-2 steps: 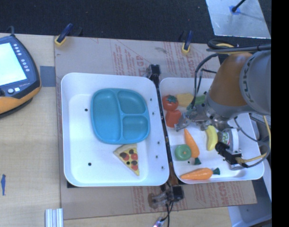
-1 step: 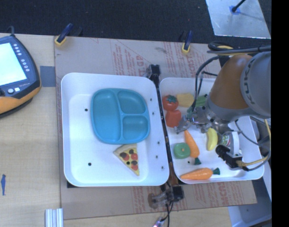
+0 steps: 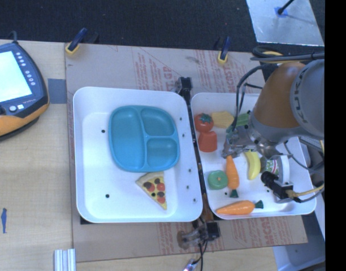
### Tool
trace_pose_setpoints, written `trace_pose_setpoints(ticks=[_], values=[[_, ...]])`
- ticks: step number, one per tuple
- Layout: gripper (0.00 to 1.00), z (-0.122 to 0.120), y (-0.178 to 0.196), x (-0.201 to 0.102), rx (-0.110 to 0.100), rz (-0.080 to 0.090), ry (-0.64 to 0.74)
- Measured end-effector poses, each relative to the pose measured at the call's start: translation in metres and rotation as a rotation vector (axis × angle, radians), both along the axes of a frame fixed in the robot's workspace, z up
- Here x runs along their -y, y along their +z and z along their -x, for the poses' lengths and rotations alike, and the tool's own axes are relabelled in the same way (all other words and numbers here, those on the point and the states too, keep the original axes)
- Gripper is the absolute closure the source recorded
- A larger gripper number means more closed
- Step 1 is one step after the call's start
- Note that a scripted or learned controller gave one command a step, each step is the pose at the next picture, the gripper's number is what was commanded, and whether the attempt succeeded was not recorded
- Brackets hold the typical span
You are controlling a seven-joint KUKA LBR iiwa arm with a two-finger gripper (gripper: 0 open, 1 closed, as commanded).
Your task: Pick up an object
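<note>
The arm covers the far right part of the right bin, and its wrist hides the gripper so the fingers cannot be made out. A green thing shows only as a sliver beside the arm. The left edge cuts off the pendant. The jar label is too small to read.

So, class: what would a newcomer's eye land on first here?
Probably the blue three-compartment plastic plate in the left white bin, with a toy pizza slice just below it. Next, the grey-and-orange arm reaching over the right white bin, crowded with toy food, including an upright orange toy carrot.
</note>
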State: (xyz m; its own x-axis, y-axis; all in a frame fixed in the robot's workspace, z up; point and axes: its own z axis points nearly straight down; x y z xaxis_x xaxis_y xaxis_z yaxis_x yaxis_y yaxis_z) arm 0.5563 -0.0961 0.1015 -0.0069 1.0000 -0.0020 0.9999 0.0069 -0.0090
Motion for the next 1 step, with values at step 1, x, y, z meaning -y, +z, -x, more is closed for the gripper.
trace_pose_setpoints(ticks=[1], values=[[1.0, -0.0601, 0.0913, -0.0623, 0.008, -0.003, -0.002]])
